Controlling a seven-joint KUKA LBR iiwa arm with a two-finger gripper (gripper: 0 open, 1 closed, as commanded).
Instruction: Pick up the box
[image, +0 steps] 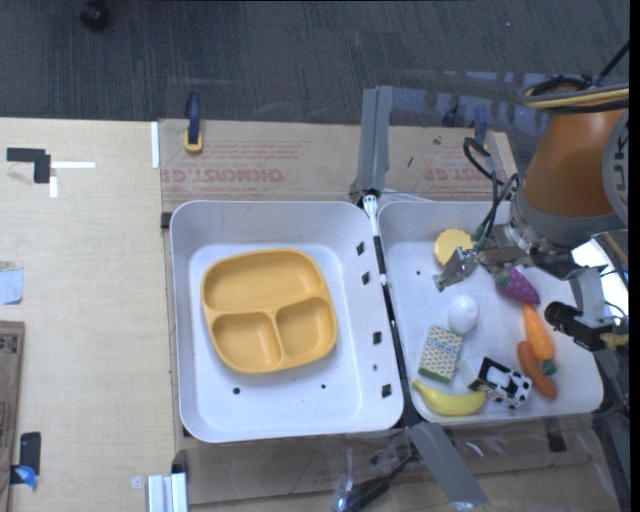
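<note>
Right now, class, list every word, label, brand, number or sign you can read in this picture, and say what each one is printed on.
"CHEMCYL", in red capitals, upside down and mirrored, so the reading is uncertain: on the brown cardboard sheet behind the two white bins.
Small patterned green-and-white box: print too small to read.
Black-and-white cow-patterned item: no legible text.

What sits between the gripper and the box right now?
In the camera view, a white egg lies between the gripper and the box, close above the box.
</note>
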